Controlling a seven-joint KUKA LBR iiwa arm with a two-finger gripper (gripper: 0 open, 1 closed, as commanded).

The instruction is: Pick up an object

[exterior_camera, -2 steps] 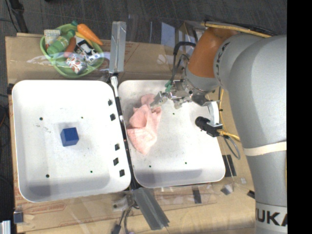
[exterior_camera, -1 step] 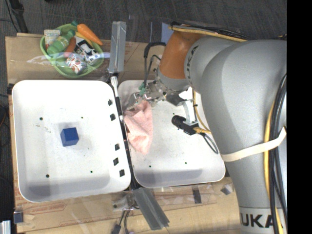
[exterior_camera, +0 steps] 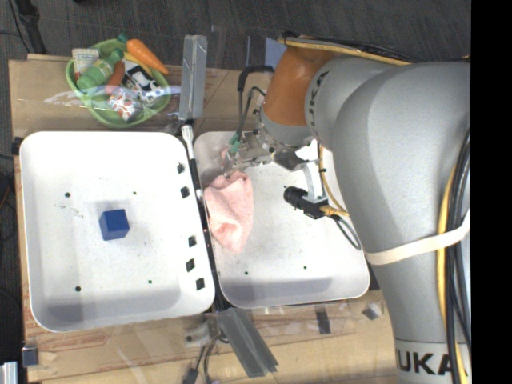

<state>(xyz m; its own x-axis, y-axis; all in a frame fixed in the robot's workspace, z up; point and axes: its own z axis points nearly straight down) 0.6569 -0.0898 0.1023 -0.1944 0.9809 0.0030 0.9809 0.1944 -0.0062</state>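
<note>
Pink cloth (exterior_camera: pixel 230 210), tool (exterior_camera: pixel 240 154) at its top edge

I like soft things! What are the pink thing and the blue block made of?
The pink thing looks like soft cloth, maybe a fuzzy towel: it lies crumpled with folds and a matte surface. The blue block looks hard, likely plastic or painted wood: it has flat faces, sharp edges and even color. Which one, I cannot tell.

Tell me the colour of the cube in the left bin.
The cube is blue, seen plainly in the camera view.
</note>
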